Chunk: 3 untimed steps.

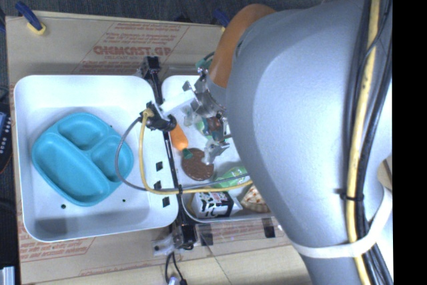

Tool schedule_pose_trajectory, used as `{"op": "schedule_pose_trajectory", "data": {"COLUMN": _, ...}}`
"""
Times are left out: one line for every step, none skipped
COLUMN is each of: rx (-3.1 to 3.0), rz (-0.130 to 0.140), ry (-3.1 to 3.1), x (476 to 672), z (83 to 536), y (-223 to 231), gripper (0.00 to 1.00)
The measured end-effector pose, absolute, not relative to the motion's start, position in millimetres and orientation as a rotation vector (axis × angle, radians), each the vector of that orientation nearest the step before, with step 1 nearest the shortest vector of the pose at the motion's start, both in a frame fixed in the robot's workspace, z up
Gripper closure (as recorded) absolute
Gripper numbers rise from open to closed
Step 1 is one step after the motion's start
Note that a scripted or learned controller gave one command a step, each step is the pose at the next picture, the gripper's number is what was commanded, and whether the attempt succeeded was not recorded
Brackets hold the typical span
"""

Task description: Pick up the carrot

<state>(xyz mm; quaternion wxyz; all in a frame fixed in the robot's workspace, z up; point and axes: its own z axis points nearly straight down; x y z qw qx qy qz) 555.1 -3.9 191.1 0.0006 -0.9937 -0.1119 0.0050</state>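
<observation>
Beside the carrot [179,138] the gripper [207,123] was seen, finger state indiscernible; centring over it before closing was advised.

A divided plate [79,157] lies in the left bin [40,223]. In the right bin [175,85], the carrot [179,138] lies by the left wall, a round cookie [198,167] just right of it, nearer the camera; the gripper [208,122] hangs just right of the carrot.
</observation>
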Motion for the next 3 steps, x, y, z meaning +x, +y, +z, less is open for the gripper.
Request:
{"op": "schedule_pose_trajectory", "data": {"rx": -3.121, "rz": 0.016, "ry": -0.351, "x": 555.1, "z": 191, "y": -4, "gripper": 0.00}}
{"op": "schedule_pose_trajectory", "data": {"rx": -3.118, "rz": 0.023, "ry": -0.361, "x": 520.1, "z": 190, "y": 0, "gripper": 0.00}}
{"op": "schedule_pose_trajectory", "data": {"rx": -3.117, "rz": 0.022, "ry": -0.361, "x": 520.3, "z": 191, "y": 0, "gripper": 0.00}}
